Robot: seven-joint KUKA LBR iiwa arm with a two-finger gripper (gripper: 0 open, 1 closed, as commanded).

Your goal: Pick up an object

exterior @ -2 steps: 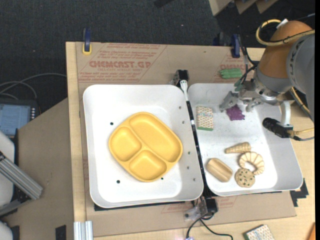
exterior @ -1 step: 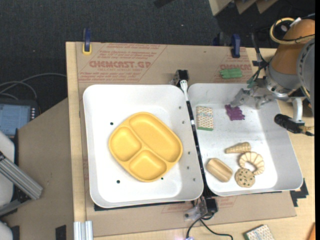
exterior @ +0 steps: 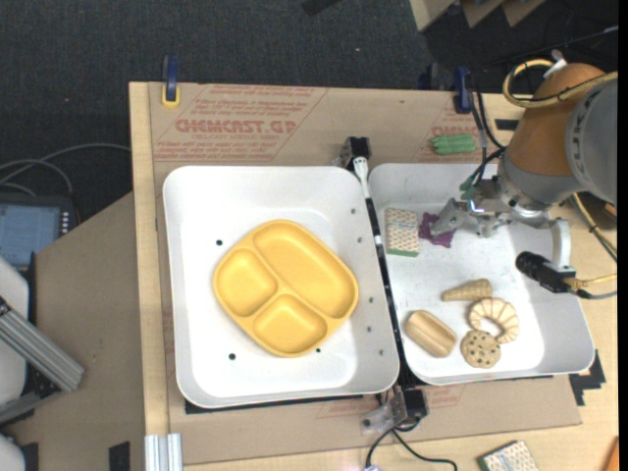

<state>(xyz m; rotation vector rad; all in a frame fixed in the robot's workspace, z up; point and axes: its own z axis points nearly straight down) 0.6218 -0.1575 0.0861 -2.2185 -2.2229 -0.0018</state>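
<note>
Where the bench carries two shallow white bins side by side, the contents sort as follows.

Left white bin (exterior: 186, 263): one yellow plastic divided plate with three compartments (exterior: 285, 287), lying flat near the middle, turned at a slant to the bin's walls.

Right white bin (exterior: 549, 356): six loose items.
- Small pale rectangular card with a green-and-pink checked pattern (exterior: 400, 231), near the left wall, upper part of the bin.
- Small purple toy-like piece (exterior: 435, 228), just right of the card and just beside the gripper's tip.
- Tan cone-shaped piece (exterior: 467, 290), lying on its side near the bin's middle.
- Tan bread-loaf-shaped block (exterior: 430, 333), lower left, tilted.
- Pale croissant-shaped ring (exterior: 494, 317), below the cone, touching the cookie.
- Round brown cookie with dark spots (exterior: 480, 348), lowest of the group, near the front wall.

Arm: grey with an orange section, reaching in from the right over the upper part of the right bin. Its two-finger gripper (exterior: 459, 216) sits low, pointing left toward the purple piece. Whether the fingers are parted or closed cannot be told, and nothing is seen between them.

Bench extras: a green oblong object (exterior: 453, 145) on the brown board above the right bin.
</note>
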